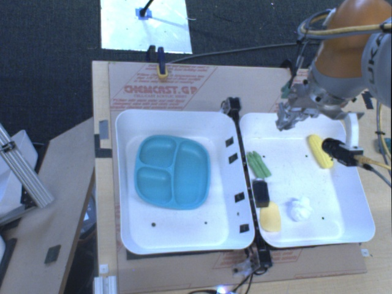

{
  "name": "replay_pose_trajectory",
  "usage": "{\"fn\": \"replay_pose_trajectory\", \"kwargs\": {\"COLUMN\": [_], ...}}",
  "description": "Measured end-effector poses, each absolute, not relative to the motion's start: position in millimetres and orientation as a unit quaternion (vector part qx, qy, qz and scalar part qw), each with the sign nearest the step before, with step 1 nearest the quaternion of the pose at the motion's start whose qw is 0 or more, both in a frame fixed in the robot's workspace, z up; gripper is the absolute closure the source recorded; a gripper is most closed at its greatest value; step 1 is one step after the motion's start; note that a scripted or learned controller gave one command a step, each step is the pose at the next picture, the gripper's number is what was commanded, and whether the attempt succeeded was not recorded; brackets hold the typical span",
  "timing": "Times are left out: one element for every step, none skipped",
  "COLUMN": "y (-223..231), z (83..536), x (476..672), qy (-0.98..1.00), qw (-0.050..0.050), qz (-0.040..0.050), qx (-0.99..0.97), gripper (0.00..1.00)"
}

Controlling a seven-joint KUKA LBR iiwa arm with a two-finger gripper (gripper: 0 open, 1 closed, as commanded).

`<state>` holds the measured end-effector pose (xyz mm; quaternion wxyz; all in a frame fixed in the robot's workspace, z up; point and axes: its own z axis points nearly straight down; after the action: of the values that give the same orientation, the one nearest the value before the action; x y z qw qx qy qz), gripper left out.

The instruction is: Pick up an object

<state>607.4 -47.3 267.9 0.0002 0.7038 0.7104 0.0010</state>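
My gripper (286, 122) hangs over the back left part of the right bin (361, 216), with nothing visible in it. A yellow corn cob (318, 150) lies to its right, near the bin's far right side. A green bean pod (257, 164) rests by the bin's left wall, below the gripper. Further forward lie a small black block (261, 193), a yellow wedge (270, 217) and a white crumpled lump (299, 209).
The left bin (131, 225) holds a blue divided plate (173, 171). A black hinged divider (240, 170) runs between the bins. The arm reaches in from the upper right, above the right bin's far edge.
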Motion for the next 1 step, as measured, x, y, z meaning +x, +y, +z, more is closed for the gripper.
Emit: {"fn": "replay_pose_trajectory", "kwargs": {"y": [-0.3], "z": [269.5], "x": [613.6], "qy": [0.710], "qw": [0.001], "qz": [0.0010], "qx": [0.704], "gripper": [1.00]}}
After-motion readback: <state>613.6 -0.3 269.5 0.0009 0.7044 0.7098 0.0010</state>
